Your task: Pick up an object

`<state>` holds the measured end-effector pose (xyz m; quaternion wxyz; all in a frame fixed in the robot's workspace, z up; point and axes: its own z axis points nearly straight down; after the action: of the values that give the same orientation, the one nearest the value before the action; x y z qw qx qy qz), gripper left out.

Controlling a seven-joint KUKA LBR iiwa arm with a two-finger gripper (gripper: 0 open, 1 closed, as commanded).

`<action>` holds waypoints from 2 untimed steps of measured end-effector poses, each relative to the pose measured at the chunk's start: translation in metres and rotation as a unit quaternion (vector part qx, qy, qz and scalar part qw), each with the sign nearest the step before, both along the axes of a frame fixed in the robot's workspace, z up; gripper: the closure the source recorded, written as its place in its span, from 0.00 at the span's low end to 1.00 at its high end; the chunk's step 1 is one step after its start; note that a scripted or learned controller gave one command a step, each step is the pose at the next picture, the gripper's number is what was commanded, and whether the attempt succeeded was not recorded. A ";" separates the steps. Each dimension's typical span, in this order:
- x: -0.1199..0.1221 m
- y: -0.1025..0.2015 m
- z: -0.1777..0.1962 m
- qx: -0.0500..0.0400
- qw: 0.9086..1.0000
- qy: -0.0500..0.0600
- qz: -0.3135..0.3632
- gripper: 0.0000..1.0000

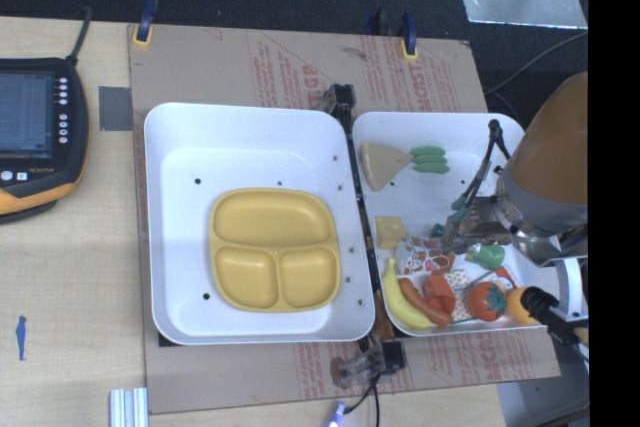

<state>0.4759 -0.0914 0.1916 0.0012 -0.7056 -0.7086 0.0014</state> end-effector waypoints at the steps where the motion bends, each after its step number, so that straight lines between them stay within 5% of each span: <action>1: 0.000 -0.030 -0.021 0.000 1.000 0.001 0.000 1.00; 2: 0.000 -0.030 -0.011 0.000 1.000 0.001 0.002 1.00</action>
<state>0.4761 -0.1213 0.1806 0.0021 -0.7045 -0.7097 0.0018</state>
